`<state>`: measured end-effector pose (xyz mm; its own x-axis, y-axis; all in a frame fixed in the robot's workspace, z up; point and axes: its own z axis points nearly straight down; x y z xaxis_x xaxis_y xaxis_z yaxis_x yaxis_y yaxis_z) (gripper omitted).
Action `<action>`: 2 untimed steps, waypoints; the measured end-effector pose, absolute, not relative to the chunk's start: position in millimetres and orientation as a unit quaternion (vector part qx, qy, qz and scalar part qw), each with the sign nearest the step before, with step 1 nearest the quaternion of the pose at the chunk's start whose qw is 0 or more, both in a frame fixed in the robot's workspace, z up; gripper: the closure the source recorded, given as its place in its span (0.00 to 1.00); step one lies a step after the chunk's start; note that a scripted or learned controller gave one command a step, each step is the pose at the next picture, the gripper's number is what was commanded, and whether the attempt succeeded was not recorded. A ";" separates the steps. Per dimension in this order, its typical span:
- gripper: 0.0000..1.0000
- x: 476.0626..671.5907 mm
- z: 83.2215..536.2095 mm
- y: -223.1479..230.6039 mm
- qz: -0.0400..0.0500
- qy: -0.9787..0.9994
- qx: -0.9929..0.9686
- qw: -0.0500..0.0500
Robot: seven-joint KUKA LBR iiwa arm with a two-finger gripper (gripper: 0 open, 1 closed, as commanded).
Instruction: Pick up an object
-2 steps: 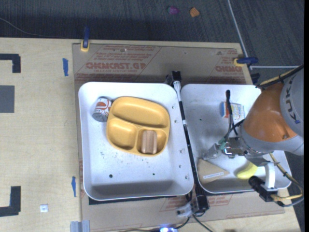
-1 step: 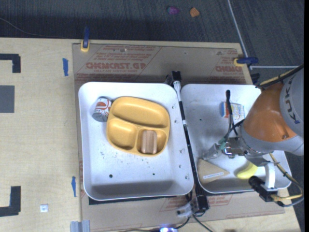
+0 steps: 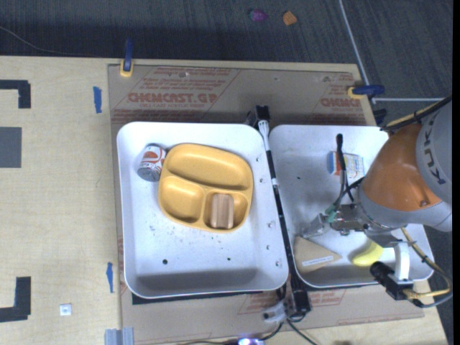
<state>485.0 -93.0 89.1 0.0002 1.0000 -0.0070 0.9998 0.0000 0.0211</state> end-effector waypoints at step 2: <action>0.00 485.0 89.2 -94.0 0.005 0.707 0.707 0.009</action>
<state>485.0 -94.0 89.2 -0.0010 1.0000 -0.0053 0.9998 0.0011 0.0205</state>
